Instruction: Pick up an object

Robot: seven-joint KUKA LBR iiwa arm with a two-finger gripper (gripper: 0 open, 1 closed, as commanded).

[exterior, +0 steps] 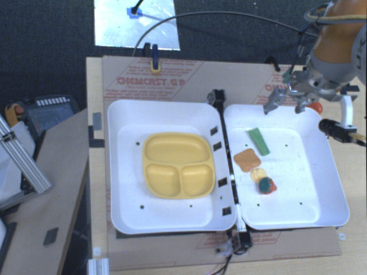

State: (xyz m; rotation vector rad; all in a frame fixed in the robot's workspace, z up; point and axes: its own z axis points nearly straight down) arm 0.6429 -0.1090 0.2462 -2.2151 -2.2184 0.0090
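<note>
The right bin point(321, 211) holds a green block point(258, 141), a flat brown piece point(247, 160), a small yellow piece point(258, 174) and a round green and red thing point(265, 185), all near its left side. My gripper point(285, 104) hangs over the far edge of that bin, up and to the right of the green block. Its two fingers stand apart, open, with nothing between them.
In the left bin point(123, 211) lies a yellow tray point(178, 165) with three compartments. A black divider point(225, 153) runs between the bins. A metal sheet point(135, 13) lies beyond the bench at the back.
</note>
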